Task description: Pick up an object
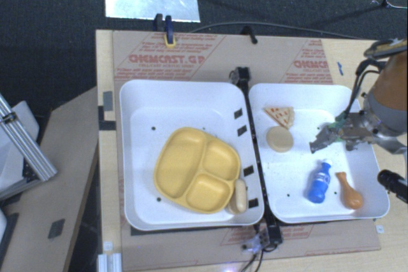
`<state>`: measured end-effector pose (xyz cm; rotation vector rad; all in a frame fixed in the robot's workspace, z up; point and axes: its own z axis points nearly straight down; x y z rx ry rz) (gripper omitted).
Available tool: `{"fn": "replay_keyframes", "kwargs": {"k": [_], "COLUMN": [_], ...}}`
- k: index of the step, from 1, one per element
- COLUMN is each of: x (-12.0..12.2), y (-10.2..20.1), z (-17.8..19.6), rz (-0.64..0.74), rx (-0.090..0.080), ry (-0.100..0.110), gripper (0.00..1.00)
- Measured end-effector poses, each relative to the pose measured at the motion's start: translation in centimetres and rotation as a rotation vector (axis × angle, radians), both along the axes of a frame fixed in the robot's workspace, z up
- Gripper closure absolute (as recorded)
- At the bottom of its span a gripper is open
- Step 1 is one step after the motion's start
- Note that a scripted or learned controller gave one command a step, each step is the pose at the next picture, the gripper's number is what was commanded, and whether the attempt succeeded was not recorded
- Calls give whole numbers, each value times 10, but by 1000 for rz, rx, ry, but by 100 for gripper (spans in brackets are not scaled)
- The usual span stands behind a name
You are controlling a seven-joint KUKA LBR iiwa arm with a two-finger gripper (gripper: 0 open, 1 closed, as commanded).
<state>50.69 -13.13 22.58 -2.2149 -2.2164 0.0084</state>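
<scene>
A: What is sitting in the left bin?

B: A yellow divided tray is lying flat across its floor, and a pale bread roll is resting against the tray's lower right corner.

A: And moving into the right bin?

B: A waffle wedge is lying near the top left, with a round cream biscuit sitting just below it. Further right, a blue bottle is lying on the floor, and an orange drumstick is lying just beside it.

A: Where is the gripper hanging?

B: It is hovering over the right bin's middle, above the blue bottle and apart from it, nothing between its jaws. Whether the jaws are spread or pressed together cannot be told.

A: Anything along the counter?

B: A blue and yellow clamp is sitting at its far edge.
</scene>
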Motion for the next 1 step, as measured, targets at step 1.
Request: {"fn": "replay_keyframes", "kwargs": {"k": [1], "x": [3], "y": [0], "z": [5], "rz": [3], "rx": [-2], "ry": [-12], "gripper": [0]}}
